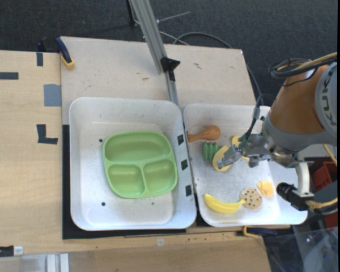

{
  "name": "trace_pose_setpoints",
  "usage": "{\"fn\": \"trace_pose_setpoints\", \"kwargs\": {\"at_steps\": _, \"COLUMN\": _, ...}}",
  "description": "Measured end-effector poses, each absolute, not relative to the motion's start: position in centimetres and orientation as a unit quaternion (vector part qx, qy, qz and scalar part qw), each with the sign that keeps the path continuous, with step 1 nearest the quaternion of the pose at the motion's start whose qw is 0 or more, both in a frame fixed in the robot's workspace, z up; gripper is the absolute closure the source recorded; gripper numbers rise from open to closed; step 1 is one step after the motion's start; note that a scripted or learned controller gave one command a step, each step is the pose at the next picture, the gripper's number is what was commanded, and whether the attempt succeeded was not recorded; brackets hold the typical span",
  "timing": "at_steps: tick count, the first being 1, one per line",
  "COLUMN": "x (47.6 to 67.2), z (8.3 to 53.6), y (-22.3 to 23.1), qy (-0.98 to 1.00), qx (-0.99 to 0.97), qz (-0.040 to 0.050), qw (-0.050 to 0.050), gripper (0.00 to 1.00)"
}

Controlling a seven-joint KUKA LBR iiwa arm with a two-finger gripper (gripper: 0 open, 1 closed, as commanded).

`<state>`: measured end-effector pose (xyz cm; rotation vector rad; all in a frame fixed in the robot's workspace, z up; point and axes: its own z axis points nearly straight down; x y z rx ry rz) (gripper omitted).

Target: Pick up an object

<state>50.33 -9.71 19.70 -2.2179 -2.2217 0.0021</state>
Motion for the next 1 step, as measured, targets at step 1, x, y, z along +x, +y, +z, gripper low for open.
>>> {"fn": "trace_pose_setpoints", "kwargs": {"at_steps": 1, "x": 50.33, "z": 19.7, "y": -9.72, "qy": -0.708, "qx": -0.707, "qz": 0.0005, "qw": 0.001, "gripper": 0.0}}
